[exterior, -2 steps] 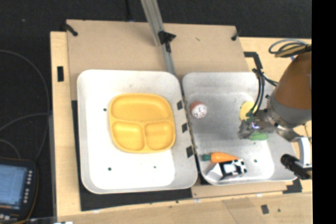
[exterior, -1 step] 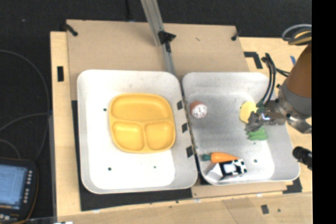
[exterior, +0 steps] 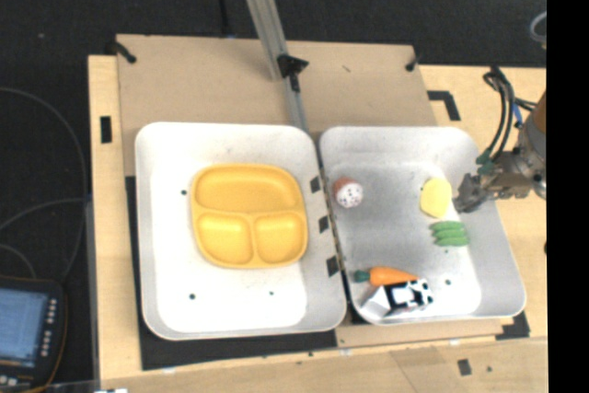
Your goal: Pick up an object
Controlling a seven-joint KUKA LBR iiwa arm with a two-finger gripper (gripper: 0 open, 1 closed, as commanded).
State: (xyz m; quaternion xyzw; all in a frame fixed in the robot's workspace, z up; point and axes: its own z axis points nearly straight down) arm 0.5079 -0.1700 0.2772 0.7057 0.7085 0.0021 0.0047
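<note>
Several candidates lie in the right bin (exterior: pixel 492 225) — the yellow piece (exterior: pixel 435 197) sits just beside the gripper (exterior: pixel 467 194), green pods (exterior: pixel 449 234) below it. Approach step, probably; jaw state cannot be told. Next: centre over the yellow piece, descend.

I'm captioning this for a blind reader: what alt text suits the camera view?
A robot gripper hangs at the right bin's right edge, beside a yellow lemon-like piece and a green pod. That bin also holds a carrot and small ball; the left bin holds a yellow tray.
</note>
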